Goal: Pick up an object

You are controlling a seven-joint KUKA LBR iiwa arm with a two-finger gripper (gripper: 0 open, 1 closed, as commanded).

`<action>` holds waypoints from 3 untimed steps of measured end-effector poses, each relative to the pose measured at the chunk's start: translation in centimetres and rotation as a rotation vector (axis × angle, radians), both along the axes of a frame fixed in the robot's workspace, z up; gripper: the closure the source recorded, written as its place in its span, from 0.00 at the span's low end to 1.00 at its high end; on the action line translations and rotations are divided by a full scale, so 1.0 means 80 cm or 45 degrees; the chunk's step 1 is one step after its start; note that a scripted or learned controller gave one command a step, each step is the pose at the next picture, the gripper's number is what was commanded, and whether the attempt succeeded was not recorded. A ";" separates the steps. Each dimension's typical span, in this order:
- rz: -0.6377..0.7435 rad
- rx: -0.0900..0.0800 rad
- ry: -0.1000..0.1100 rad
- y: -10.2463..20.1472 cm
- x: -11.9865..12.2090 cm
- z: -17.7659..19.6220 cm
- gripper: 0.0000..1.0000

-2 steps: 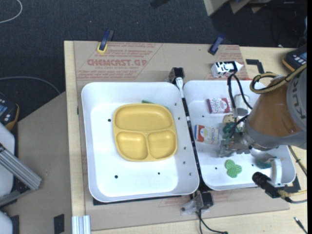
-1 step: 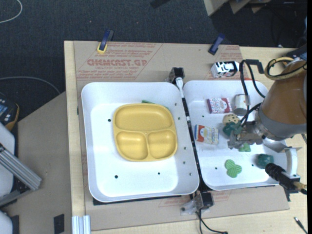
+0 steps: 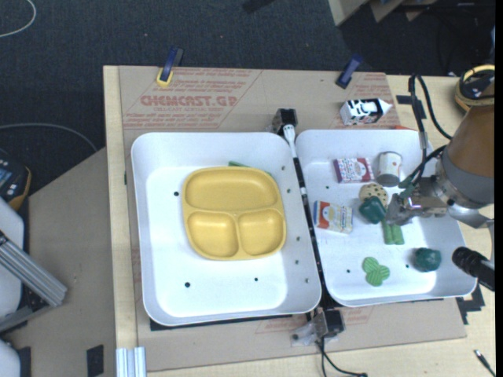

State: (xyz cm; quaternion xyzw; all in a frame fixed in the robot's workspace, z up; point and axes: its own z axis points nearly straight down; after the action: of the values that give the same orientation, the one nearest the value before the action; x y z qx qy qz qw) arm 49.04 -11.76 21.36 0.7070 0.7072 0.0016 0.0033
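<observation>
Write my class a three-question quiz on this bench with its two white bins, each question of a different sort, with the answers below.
1. True or false: the yellow divided plate lies in the left bin.
2. Which is nearest the claw? A) the dark green toy B) the light green toy C) the small box outside the bins
3. Fill in: the plate has ___ compartments.

Key: 1 true. 2 A. 3 three.
</observation>
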 end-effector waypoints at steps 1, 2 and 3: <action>0.001 0.001 0.003 0.000 0.001 0.015 1.00; 0.004 0.001 0.001 0.017 0.055 0.022 1.00; 0.004 0.002 0.003 0.031 0.112 0.007 1.00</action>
State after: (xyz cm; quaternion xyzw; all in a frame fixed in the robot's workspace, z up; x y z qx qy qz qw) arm 57.98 -9.28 21.92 0.7058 0.7084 0.0013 0.0021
